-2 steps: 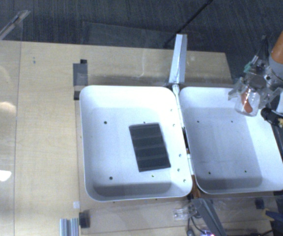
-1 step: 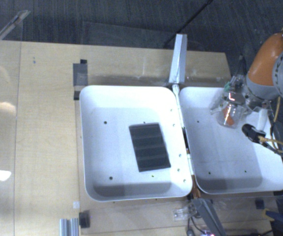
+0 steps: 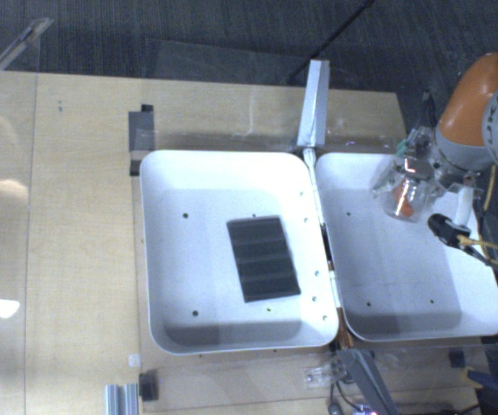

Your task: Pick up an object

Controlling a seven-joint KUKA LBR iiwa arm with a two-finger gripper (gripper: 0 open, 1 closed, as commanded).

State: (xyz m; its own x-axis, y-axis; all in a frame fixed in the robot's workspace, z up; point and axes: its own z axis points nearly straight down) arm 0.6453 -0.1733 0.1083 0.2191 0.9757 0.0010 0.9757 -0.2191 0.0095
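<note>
Camera view shows a dark ribbed rectangular pad (image 3: pixel 264 258) lying flat near the middle of the left bin (image 3: pixel 167 232). Toward three o'clock, over the right bin (image 3: pixel 405 284) at its upper part, the gripper (image 3: pixel 405 193) hangs apart from the pad; its jaws' state cannot be told. Both bins rest on the bench (image 3: pixel 67 232).

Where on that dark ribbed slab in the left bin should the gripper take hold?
Probably across its two long edges near mid-length, coming straight down. The dark ribbed slab lies flat in the left bin, away from the walls and turned slightly, so the gripper would need to rotate to match its slant.
</note>
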